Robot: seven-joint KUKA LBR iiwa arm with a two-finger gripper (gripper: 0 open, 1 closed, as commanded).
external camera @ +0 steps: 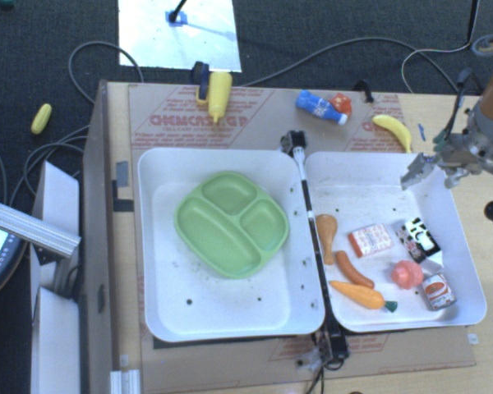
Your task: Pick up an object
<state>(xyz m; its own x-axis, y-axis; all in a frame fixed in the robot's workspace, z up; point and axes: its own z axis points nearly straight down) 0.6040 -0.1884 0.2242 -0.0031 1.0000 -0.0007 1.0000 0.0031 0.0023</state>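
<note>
Pincer: the gripper (434, 169) hangs over the far right corner of the right bin (370, 171); its two fingers look spread apart, with nothing between them.
Task things: all lie in the right bin, toward the near side from the pincer and apart from it.
Nearest to the pincer: a black-and-white packet (418, 239), below it near the bin's right wall.
Beside that: a red-and-white box (370, 240), to the left of the packet.
Further down: a pink lump (407, 274) and a small can (437, 291) with a red label, close together at the near right corner.
Left of the pincer, low: a tan drumstick-shaped toy (326, 232), a sausage (354, 269) and a carrot (363, 295), stacked along the divider side.
Left bin (172, 318): well left of the pincer; it holds a green divided plate (232, 223) with three compartments.
Outside the bins, behind the pincer's left: a banana (393, 130), a blue bottle (322, 106) with a red end, and a yellow bottle (218, 93) on the cardboard sheet (255, 109).
Writing: red print on the cardboard, too blurred to read with certainty; labels on the box and can are illegible.
</note>
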